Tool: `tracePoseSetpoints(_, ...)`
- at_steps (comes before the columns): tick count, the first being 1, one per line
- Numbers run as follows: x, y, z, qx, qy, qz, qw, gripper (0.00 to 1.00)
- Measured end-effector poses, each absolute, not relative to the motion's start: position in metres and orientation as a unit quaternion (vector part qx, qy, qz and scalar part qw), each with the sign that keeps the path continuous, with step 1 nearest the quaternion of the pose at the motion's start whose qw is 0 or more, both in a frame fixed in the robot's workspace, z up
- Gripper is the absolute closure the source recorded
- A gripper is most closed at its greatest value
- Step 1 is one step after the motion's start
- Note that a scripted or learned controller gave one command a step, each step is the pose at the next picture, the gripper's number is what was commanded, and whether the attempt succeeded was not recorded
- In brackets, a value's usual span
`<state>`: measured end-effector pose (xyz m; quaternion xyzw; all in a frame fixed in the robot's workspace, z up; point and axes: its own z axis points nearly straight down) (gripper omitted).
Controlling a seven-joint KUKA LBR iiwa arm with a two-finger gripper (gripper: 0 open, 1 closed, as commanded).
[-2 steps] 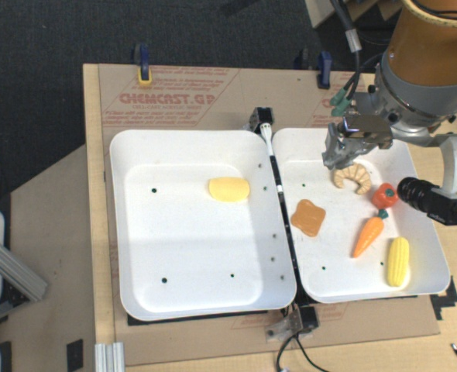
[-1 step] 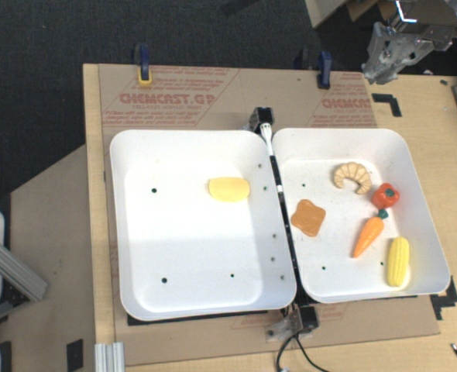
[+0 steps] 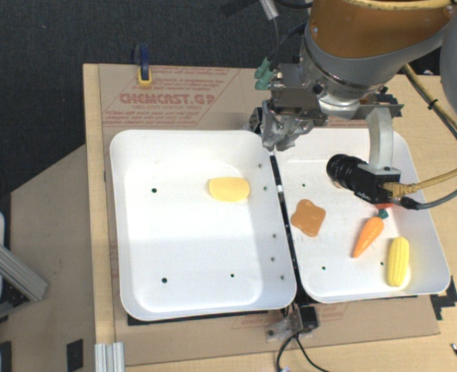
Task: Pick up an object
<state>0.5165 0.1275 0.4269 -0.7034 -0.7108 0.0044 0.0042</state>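
The claw (image 3: 279, 134) hangs over the far end of the ridge where the two bins meet, and whether it is spread or pressed together I cannot tell; nothing shows pinched in it. In the right bin (image 3: 345, 284) a brown cookie (image 3: 308, 218) lies near the dividing edge, with a carrot (image 3: 368, 235) and a corn cob (image 3: 398, 260) toward the near right corner, while a yellow chip (image 3: 228, 189) rests mid-way in the left bin (image 3: 147, 281). All look like light, smooth plastic toys, likely slippery; the carrot seems best taken across its thick middle.
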Motion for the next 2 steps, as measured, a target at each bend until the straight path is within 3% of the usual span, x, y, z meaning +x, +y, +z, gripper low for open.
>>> tracePoseSetpoints(1,0.496,0.077,0.426,-0.709,-0.705,0.0017,0.001,1.00)
tracePoseSetpoints(2,0.504,0.022,0.454,-0.709,-0.705,-0.0016,-0.003,1.00)
